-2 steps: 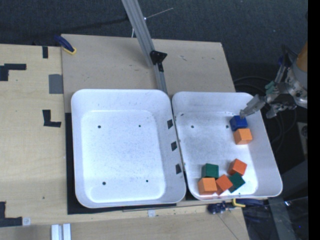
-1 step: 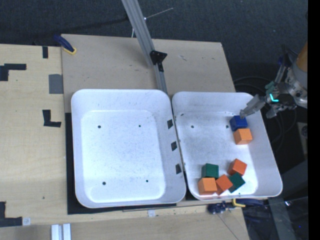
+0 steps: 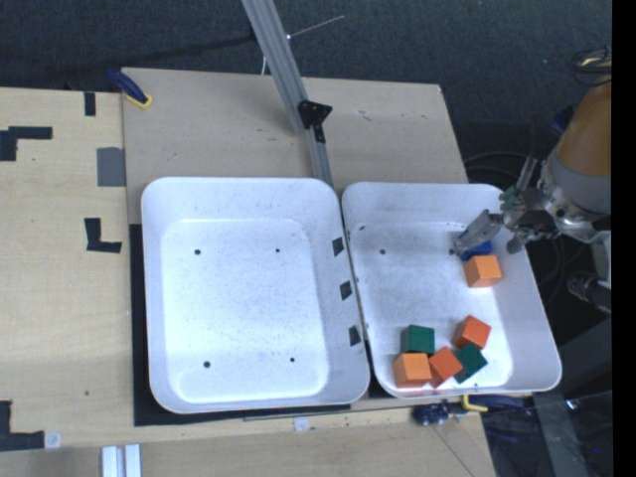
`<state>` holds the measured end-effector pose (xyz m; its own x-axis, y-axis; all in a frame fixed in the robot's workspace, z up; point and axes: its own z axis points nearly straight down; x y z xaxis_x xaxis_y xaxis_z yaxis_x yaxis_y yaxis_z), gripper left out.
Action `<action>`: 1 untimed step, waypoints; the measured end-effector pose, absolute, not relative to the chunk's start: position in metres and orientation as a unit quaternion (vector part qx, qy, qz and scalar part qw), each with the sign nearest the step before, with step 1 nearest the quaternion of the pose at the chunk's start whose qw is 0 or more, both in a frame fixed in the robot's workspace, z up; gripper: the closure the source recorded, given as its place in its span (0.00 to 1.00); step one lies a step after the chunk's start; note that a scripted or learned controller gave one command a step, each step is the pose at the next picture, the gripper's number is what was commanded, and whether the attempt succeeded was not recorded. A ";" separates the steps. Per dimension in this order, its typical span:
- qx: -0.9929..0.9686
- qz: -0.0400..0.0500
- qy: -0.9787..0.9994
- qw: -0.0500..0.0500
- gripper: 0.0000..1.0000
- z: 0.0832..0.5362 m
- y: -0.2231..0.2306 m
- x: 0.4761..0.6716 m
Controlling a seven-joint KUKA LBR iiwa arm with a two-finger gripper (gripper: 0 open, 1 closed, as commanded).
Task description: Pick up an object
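My gripper (image 3: 489,240) reaches in from the right over the upper right part of the right bin (image 3: 397,217). An orange cube (image 3: 483,270) lies just below its tip, touching or nearly touching it, with a small blue piece (image 3: 474,254) at the cube's top left edge. Whether the cube is gripped cannot be made out. Near the bin's front edge sits a cluster of blocks: a green one (image 3: 418,339), an orange one (image 3: 411,369), a red-orange one (image 3: 445,364), another orange one (image 3: 475,332) and a dark green one (image 3: 472,363).
The left bin (image 3: 159,266) stands beside the right one, their rims meeting in the middle. A grey metal pole (image 3: 281,53) slants across the back of the bench down to the bins' shared edge. The arm's orange band (image 3: 586,132) is at the far right.
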<state>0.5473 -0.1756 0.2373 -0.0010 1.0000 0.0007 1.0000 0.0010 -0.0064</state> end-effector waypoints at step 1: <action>-0.707 0.002 -0.708 0.003 0.00 0.179 -0.165 0.549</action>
<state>0.5487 -0.1655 0.1795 -0.0015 1.0000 0.0011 1.0000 0.0015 -0.0077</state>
